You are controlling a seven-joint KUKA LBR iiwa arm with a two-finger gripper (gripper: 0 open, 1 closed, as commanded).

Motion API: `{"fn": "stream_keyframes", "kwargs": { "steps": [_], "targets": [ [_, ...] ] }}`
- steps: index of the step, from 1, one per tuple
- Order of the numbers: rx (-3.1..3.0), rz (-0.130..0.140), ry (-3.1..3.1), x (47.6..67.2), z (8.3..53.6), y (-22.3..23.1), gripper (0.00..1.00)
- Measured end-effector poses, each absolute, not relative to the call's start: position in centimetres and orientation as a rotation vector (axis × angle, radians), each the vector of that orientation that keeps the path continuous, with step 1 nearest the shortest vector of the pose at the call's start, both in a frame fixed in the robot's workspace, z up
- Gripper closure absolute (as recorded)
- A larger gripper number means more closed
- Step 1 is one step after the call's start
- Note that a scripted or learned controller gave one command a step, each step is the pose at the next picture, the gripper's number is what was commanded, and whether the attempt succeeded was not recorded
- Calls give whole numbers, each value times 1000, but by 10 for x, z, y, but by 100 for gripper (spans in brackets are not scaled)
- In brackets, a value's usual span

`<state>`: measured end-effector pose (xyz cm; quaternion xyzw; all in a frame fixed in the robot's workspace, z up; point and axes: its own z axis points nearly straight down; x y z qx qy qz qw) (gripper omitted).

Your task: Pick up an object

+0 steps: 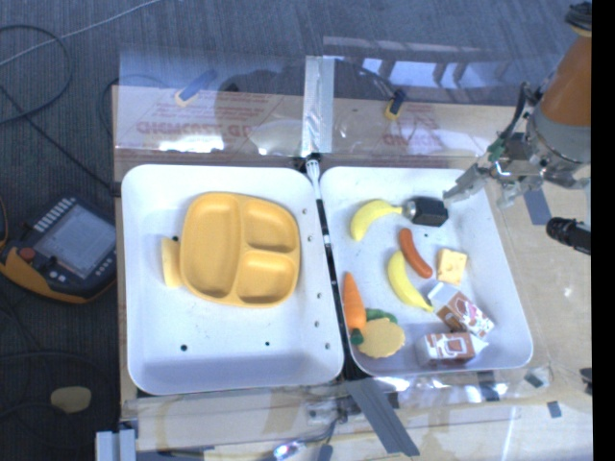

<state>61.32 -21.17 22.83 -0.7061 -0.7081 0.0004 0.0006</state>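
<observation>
Two shallow white bins with rounded corners and a smooth plastic sheen are set side by side on the bench. In the left bin [144, 344] a yellow divided tray [238, 248] with three moulded compartments is seen, and a pale yellow flat piece [171, 261] is tucked against its left edge.

In the right bin [514, 329] a scatter of toy food is laid out. A curved, glossy banana [368, 217] lies near the upper left, and a second banana [406, 281] lies near the middle. Between them a small red-orange sausage [414, 252] is placed at a slant. A tapered orange carrot [354, 301] with a green top is found along the left wall, just above a round, scalloped tan cookie [382, 336]. A yellow cheese wedge [451, 266] sits to the right of the sausage, and two small printed cartons [467, 315] [448, 349] are grouped near the lower right corner.

The arm is extended in from the right, its orange band visible at the upper right. The gripper [430, 210] is held low over the upper part of the right bin, just beside the tip of the upper banana. Whether anything is gripped cannot be told, as its dark end is seen only as one blurred shape.
</observation>
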Motion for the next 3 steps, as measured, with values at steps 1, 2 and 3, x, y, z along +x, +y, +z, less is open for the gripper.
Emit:
{"fn": "stream_keyframes", "kwargs": {
  "steps": [1, 2, 3],
  "targets": [
    [-2145, 3, -2291, 585, 101, -146, 0],
    [-2144, 1, -2291, 585, 110, -146, 100],
    [-2083, 2, -2351, 599, 201, -64, 100]
  ]
}}
